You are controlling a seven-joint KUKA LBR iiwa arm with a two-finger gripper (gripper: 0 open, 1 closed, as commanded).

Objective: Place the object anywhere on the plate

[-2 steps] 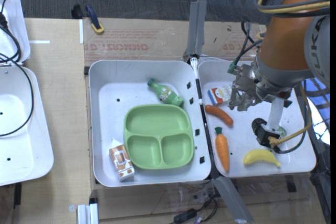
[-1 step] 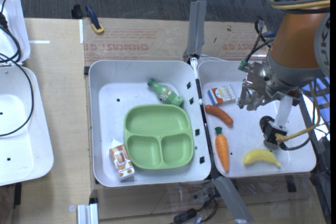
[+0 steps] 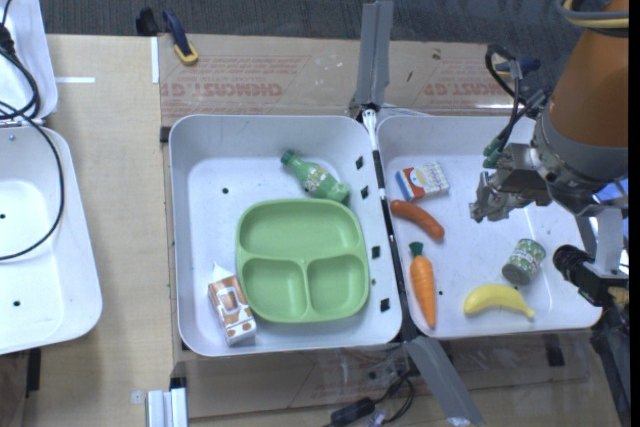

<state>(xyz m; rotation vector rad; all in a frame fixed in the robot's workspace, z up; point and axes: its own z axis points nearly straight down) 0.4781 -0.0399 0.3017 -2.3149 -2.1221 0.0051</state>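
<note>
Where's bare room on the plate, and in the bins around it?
All three plate wells are bare. In the left bin, floor is free left of the plate; the bottle and carton crowd its top and lower-left edges. The right bin's middle is open between sausage and can.

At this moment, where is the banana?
The banana lies in the right bin, near its front edge, between the carrot and the small can.

The arm (image 3: 600, 85) is cut off by the right edge; carton (image 3: 421, 181) print is illegible.
</note>
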